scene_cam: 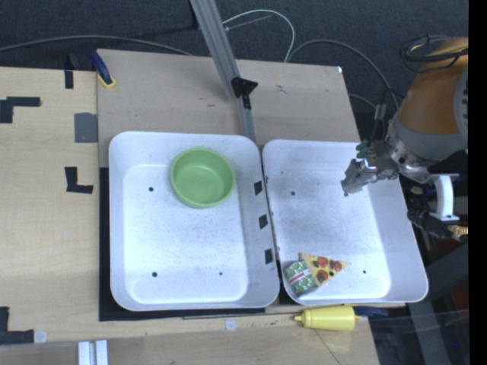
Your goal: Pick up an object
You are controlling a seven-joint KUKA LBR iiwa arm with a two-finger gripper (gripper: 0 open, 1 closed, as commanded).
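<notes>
Altogether one bowl (202, 176) (green), one pizza slice (323, 267)

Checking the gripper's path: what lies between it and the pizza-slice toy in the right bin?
Camera view: bare speckled floor of the right white bin separates the gripper from the pizza-slice toy.

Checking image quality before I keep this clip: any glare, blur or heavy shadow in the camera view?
Camera view: even, soft light; both white bins read without blown glare; the hand looks blurred and small, its fingers unreadable; the green bowl and pizza toy are soft but recognisable.
</notes>
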